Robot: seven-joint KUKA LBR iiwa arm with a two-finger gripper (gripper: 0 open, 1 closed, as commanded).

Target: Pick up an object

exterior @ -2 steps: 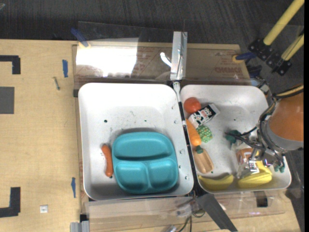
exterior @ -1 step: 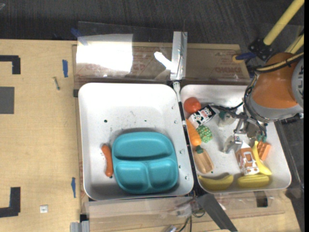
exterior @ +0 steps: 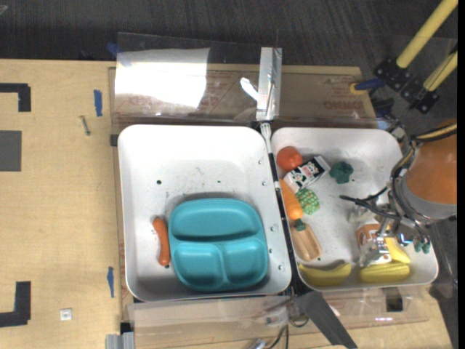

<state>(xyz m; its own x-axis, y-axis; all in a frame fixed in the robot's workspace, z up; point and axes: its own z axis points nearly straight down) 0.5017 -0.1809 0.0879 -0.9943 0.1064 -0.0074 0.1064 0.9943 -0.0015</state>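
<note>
My gripper (exterior: 379,247) is down in the front right corner of the right bin (exterior: 363,140), under the arm's orange band (exterior: 436,180). It hovers over a small orange-brown item (exterior: 368,233) and a yellow piece (exterior: 385,270); whether it touches either is unclear. A banana (exterior: 325,272) lies along the front wall. Further left are a hot dog bun (exterior: 306,241), a carrot (exterior: 292,202), a green bumpy piece (exterior: 309,202), a small milk carton (exterior: 305,171), a red-orange tomato (exterior: 288,156) and a dark green piece (exterior: 341,171).
The left bin (exterior: 196,151) holds a teal divided tray (exterior: 216,242) and an orange sausage (exterior: 163,240) beside its left edge. A clear plastic sheet (exterior: 189,86) lies behind the bins. Yellow tubing (exterior: 429,27) stands at the top right.
</note>
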